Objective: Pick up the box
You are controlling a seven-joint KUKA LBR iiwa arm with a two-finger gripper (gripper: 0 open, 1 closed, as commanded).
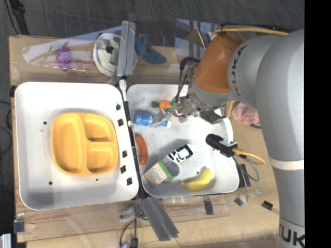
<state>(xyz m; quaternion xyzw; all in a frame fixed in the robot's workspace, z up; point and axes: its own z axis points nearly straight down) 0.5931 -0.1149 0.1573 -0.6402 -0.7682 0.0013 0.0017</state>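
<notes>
White-and-black box [180,153] lies mid right bin [223,187], beside cylindrical container [161,172]. Claw [176,109] near blue bottle [145,119], well apart; we cannot tell its state. Risk: we grab clutter, box slides.

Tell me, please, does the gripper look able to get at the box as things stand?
Probably yes. The box lies flat in the right bin with its top uncovered; the gripper sits above it in the view, with bare floor between. The cup crowds its lower left.
</notes>
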